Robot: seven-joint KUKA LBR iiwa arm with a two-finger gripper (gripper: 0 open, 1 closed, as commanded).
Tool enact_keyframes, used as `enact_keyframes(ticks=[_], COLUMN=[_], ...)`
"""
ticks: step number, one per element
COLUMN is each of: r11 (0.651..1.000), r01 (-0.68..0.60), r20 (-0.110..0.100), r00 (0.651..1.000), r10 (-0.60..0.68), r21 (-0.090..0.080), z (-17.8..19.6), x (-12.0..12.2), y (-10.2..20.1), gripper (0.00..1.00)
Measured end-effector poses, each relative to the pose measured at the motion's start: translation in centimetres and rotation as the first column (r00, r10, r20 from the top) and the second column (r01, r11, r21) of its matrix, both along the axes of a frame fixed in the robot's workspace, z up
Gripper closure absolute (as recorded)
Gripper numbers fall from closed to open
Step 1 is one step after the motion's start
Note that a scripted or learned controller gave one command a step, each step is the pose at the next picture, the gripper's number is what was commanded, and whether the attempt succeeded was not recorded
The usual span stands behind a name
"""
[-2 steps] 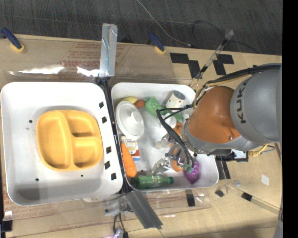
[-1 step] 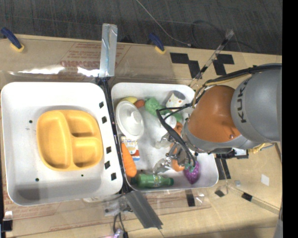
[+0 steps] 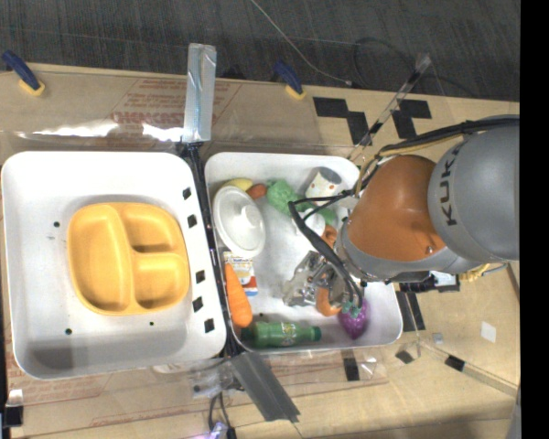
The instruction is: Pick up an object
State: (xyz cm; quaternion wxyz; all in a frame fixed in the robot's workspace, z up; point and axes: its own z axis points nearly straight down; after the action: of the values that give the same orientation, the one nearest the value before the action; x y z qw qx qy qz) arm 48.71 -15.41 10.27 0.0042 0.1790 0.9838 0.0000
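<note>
My gripper (image 3: 304, 286) reaches down into the right bin (image 3: 375, 332), low in its middle, beneath the orange wrist band. Its metal fingers hover by an orange item (image 3: 328, 302) and a purple grape-like toy (image 3: 352, 318). Just left lie an orange carrot (image 3: 239, 302) and a small carton (image 3: 242, 273). A green bottle (image 3: 281, 334) lies along the bin's front wall. A white bowl (image 3: 239, 218), a green toy (image 3: 280, 195) and a yellow piece (image 3: 238, 186) sit toward the back.
The left bin (image 3: 37, 245) holds a yellow divided tray (image 3: 128, 254). A grey cup-like item (image 3: 325, 183) rests at the right bin's back right. Cables run across the arm's wrist. Cardboard and tape surround both bins.
</note>
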Motion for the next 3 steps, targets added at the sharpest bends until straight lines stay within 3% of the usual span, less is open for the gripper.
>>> enact_keyframes(ticks=[1, 2, 3], r11=[0.999, 0.999, 0.996], r01=[-0.034, -0.04, -0.084], r20=[-0.005, -0.013, -0.011], r00=[0.999, 0.999, 0.996], r10=[0.034, 0.04, 0.084], r21=[0.002, 0.002, 0.002], z=[11.2, 11.7, 14.4], x=[2.7, 2.6, 10.2], y=[4.6, 4.7, 4.9], gripper=[1.0, 1.0, 1.0])
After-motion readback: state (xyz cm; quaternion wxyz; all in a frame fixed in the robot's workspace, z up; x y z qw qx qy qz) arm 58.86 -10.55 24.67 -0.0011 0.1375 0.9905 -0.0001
